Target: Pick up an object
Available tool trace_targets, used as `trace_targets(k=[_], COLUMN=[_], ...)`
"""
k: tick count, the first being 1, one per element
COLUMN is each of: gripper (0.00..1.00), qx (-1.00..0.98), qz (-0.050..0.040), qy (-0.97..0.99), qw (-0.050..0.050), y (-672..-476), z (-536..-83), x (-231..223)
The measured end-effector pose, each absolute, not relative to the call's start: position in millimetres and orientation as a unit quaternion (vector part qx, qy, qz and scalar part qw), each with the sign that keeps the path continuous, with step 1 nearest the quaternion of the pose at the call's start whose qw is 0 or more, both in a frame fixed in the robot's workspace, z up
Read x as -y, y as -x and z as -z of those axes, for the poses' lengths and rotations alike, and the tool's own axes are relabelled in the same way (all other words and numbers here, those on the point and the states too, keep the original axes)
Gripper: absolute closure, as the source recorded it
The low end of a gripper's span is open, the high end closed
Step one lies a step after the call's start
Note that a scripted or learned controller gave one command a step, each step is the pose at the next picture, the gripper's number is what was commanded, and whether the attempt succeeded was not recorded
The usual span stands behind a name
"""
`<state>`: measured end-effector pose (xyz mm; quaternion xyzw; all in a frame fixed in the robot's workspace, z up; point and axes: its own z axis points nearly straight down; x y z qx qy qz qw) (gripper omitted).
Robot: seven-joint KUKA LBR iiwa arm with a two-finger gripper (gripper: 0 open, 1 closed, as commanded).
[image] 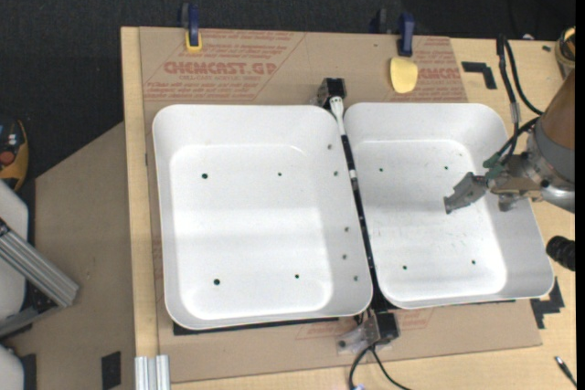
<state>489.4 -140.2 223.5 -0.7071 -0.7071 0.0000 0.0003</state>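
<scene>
Grey metal two-finger gripper (464,195) hangs low over the right-hand shallow white plastic bin (430,292), near its right wall. Whether its grip is spread or closed cannot be told.

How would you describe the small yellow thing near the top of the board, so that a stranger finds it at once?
Start at the two white bins; take the right bin. Just above its top edge, on the brown board, lies a small pale yellow piece, directly under a blue clamp. The left blue clamp has only a small yellow tip beneath it, not a rounded piece on the board.
</scene>
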Motion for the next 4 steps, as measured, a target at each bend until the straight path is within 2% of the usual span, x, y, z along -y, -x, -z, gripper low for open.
trace_targets(k=[1, 2, 3, 4], gripper=[1.00, 1.00, 1.00, 1.00], qx=[0.707, 0.709, 0.710, 0.709], qz=[0.0006, 0.0055, -0.0020, 0.0081], qy=[0.707, 0.705, 0.704, 0.705], qw=[-0.001, -0.006, 0.004, -0.007], y=[-490.2, -490.0, -509.4, -527.6], z=[-234.2, -357.0, -269.7, -428.0], x=[140.3, 89.5, 1.6, -14.7])
